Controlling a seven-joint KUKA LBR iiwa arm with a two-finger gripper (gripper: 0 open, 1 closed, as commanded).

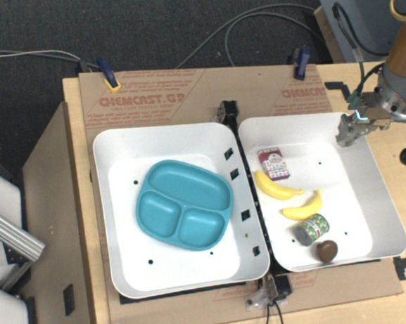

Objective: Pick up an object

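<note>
Tool (349,132) is hanging over the upper right corner of the right bin (376,199), w/ nothing between its fingers; can't tell if they're spread or pressed together. In that bin, a red box (274,163) is lying near the top left, two bananas (276,187) (304,207) just below it, then a green can (312,228) & a brown ball (326,250) near the bottom. Left bin (116,222) is carrying a blue divided tray (184,204). Both bins are sitting on the counter (182,89).
</note>
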